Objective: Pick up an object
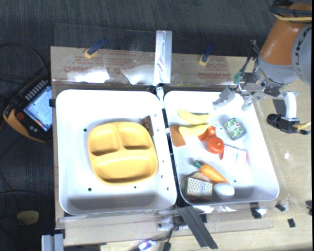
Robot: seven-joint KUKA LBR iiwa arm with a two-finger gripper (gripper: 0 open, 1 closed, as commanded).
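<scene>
Camera view shows the gripper (234,94) open and empty above the right bin's (266,156) far edge, just beyond the banana (192,117). Approach is the step in hand; next, descend over the banana and close.

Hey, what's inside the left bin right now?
The left bin holds a yellow divided tray, lying flat, with a small brown object at its far right corner. The bin floor under the tray is covered, so anything beneath cannot be seen.
</scene>
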